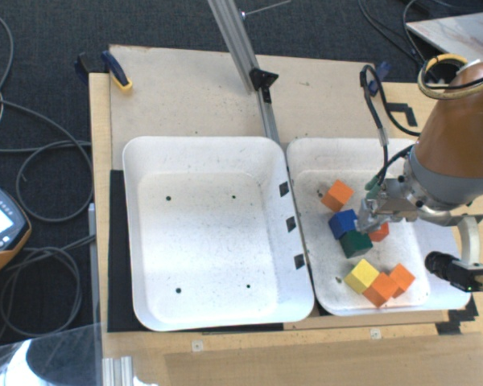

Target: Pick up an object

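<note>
Step in hand: lowering onto a block in the right bin (330, 300).
Gripper (370, 219): low over the cluster; whether the fingers are apart or together cannot be told.
Nearest targets: blue block (342, 223) just beside the fingers, green block (356, 243) just below them, the two touching.
Other blocks: orange block (337, 195) up and to the left of the fingers; yellow block (361, 276) further below.
Doing it well: probably centre on one block, straddling it clear of its neighbour, before closing.
Risk: pinching two blocks, or nudging one aside.

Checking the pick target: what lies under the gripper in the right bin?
Under the gripper sit a blue block, a green block and a bit of a red block, mostly covered. Whether anything is gripped is hidden.
</note>
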Robot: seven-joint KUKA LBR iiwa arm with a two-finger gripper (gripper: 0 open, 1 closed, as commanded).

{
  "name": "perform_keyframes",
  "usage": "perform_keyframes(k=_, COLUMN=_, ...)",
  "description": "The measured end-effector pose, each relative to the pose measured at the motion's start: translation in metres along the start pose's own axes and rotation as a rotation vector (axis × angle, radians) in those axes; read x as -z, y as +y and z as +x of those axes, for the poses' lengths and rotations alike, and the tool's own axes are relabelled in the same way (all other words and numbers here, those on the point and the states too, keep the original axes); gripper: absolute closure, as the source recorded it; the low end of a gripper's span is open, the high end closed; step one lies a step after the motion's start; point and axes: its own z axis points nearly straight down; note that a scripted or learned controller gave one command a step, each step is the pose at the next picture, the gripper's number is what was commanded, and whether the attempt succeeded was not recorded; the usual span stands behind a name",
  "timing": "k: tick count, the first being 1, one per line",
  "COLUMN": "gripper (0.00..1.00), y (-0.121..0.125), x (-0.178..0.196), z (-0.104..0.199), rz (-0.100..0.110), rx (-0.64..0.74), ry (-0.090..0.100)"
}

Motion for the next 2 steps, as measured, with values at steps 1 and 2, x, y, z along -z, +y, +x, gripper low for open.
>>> perform_keyframes(k=1, gripper=1.0, y=0.002, x=0.004, z=0.064, rz=-0.002, rx=0.003, ry=0.0)
perform_keyframes(k=2, gripper=1.0, y=0.015, x=-0.001, z=0.124, rz=-0.002, rx=0.002, ry=-0.001)
